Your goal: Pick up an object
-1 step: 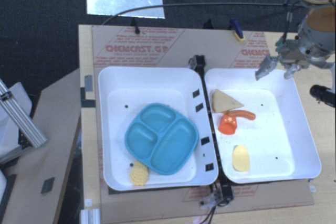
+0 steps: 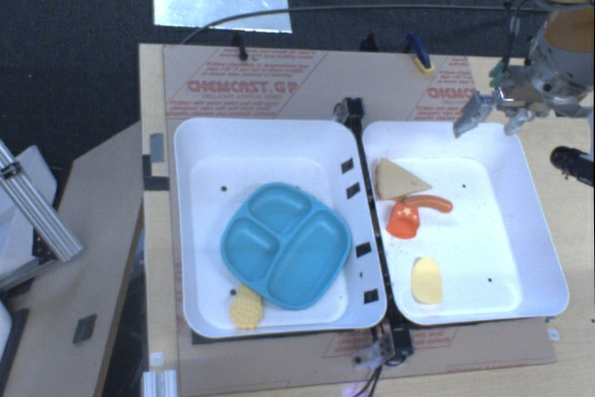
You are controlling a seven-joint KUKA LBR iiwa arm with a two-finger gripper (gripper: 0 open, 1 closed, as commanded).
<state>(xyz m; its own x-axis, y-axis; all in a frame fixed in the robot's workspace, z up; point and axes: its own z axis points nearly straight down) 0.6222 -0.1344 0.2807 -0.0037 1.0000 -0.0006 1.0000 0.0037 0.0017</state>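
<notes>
Two white bins, six loose things, one gripper above the right bin's far edge.

One blue divided plate (image 2: 285, 244) lies in the left bin (image 2: 200, 163), with one yellow corn cob (image 2: 246, 308) touching its rim at about 7 o'clock. Four items sit in the right bin (image 2: 535, 237): one tan bread wedge (image 2: 398, 178) at about 10 o'clock from the bin's middle, one red sausage (image 2: 429, 204) just below the wedge, one orange-red piece (image 2: 403, 220) touching the sausage's left end, and one pale yellow oval piece (image 2: 427, 280) at about 6 o'clock, apart from the rest. One gripper (image 2: 493, 115) hangs at about 1 o'clock over the right bin's far rim, its two fingers spread apart with nothing between them, well away from all four items.
</notes>
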